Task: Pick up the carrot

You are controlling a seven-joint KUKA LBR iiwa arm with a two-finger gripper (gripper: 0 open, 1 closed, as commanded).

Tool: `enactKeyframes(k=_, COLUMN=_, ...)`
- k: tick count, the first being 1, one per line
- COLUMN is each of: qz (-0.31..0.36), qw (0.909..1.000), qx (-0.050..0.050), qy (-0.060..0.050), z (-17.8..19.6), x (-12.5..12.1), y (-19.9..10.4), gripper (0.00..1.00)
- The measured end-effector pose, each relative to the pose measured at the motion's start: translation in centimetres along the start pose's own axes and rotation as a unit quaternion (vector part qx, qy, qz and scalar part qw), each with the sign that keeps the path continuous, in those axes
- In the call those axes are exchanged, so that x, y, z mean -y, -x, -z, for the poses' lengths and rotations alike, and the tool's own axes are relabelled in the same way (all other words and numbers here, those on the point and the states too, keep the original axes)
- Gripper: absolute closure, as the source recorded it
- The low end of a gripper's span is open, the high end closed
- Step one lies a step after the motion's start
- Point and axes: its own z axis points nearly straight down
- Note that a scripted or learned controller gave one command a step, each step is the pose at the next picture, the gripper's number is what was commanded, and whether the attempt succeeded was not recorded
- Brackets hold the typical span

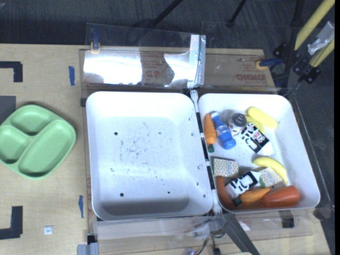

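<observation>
Two white bins side by side on the desk (42,62), walls touching at mid-desk.

Left bin (141,98): bare floor with faint scuffs and a few dark dots.

Right bin (304,147): packed with small items.
- Carrot (256,195): at the front edge of the right bin, lying flat, nearly parallel to the front wall, thin end toward the left.
- Red item (282,196): just right of the carrot, touching it, in the front right corner.
- Brown item (221,191): left of the carrot, against the left wall.
- Black-and-white packet (241,183): just behind the carrot, overlapping it.
- Patterned card (225,167): behind the packet, near the left wall.
- Banana (271,166): mid-bin, toward the right wall.
- Printed box (255,137): behind the banana.
- Yellow fruit (261,117): at the back edge.
- Grey cap (237,120): left of the yellow fruit.
- Blue bottle (223,132): left of the cap, lying flat.
- Orange tube (210,129): along the left wall, beside the bottle.

Green plate (34,141): three compartments, at the left edge of the desk, well apart from the bins.

Jaw state: cannot tell.
</observation>
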Motion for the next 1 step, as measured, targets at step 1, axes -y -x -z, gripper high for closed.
enactKeyframes(k=1, qz=0.0, qw=1.0, qx=0.0, qy=0.0, z=-0.01, x=-0.03, y=-0.04, gripper=0.0)
